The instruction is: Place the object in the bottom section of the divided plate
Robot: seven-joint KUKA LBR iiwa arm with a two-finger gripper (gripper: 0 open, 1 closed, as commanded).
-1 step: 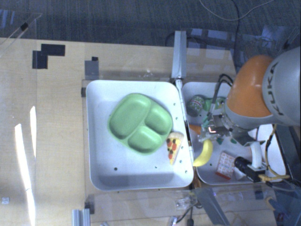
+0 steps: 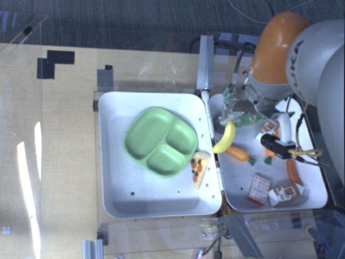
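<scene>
The green divided plate [image 2: 161, 139] lies in the left bin [image 2: 116, 198], with one large section at the upper left and two smaller ones at the right and bottom. My gripper [image 2: 230, 118] hangs over the left edge of the right bin [image 2: 312, 198], shut on the top end of a yellow banana [image 2: 225, 138]. The banana dangles below the fingers, and its lower tip reaches the wall between the two bins, right of the plate.
A toy pizza slice [image 2: 199, 168] lies in the left bin against its right wall. The right bin holds an orange carrot [image 2: 237, 154], a red box [image 2: 259, 189], a small carton [image 2: 285, 193], a sausage [image 2: 292, 171], another carton [image 2: 271, 126] and a green item [image 2: 249, 120].
</scene>
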